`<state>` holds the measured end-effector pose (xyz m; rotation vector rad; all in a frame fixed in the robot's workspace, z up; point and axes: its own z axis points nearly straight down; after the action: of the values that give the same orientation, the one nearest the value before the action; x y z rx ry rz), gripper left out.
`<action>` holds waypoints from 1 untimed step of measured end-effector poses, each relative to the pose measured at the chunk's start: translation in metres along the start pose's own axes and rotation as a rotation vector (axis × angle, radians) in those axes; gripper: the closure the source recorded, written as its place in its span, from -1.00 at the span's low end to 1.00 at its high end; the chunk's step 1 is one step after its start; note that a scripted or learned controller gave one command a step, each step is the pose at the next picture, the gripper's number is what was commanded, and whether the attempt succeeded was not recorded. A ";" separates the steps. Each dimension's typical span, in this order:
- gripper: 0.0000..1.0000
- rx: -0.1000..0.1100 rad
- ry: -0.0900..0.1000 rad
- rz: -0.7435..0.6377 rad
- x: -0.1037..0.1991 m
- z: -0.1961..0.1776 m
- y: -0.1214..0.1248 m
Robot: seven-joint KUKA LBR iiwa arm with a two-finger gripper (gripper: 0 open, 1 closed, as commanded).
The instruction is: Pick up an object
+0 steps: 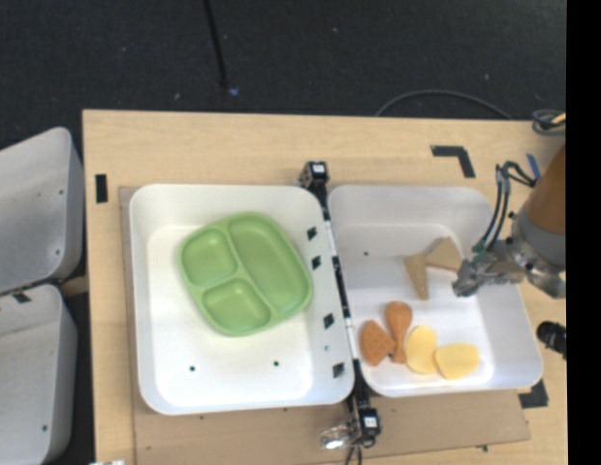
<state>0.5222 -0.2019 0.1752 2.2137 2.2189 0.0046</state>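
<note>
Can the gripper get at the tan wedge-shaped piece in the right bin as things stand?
Probably yes. The gripper sits right beside the tan wedge-shaped piece in the right white bin, with nothing lying on the piece. The orange and yellow food pieces lie apart, nearer the front.

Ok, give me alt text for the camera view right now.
The gripper hovers low in the right bin, beside a tan wedge; four orange and yellow food pieces lie nearer the camera. The left bin holds a green divided plate.
</note>
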 end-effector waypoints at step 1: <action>1.00 0.000 0.000 0.000 -0.009 -0.048 -0.003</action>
<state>0.5188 -0.2104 0.2232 2.2137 2.2190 0.0042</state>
